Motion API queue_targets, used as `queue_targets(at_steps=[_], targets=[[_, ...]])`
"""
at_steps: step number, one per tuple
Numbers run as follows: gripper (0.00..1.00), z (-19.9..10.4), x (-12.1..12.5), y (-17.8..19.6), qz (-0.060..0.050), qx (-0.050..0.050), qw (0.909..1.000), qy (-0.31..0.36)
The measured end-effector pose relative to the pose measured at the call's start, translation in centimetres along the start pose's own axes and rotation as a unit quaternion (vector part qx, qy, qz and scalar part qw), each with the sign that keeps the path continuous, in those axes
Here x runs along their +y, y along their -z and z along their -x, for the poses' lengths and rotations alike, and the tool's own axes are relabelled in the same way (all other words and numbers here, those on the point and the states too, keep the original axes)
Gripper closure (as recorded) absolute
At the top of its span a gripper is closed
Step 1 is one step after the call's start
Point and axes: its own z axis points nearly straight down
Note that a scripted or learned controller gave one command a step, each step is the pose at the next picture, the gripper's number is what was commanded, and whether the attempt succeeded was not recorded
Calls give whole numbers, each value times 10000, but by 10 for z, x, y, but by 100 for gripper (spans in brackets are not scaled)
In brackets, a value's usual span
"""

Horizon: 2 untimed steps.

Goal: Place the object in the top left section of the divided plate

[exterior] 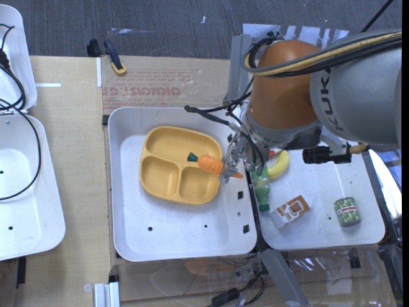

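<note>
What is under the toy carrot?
The carrot sits over the yellow divided plate, near its right rim, with the gripper right at it. The part of the plate directly underneath is covered, so whether the carrot rests on it or hangs above is unclear.

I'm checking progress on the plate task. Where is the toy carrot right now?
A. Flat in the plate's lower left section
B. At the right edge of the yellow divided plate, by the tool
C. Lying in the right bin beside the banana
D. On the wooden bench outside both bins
B: the carrot sits at the right edge of the yellow plate, next to the tool.
</note>
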Motion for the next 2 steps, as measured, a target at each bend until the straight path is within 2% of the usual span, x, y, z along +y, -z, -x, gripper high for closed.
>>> queue_targets(at_steps=[1,2], targets=[[100,15,13,19,3,-9,9987,510],[100,-7,27,35,6,-11,9949,1013]])
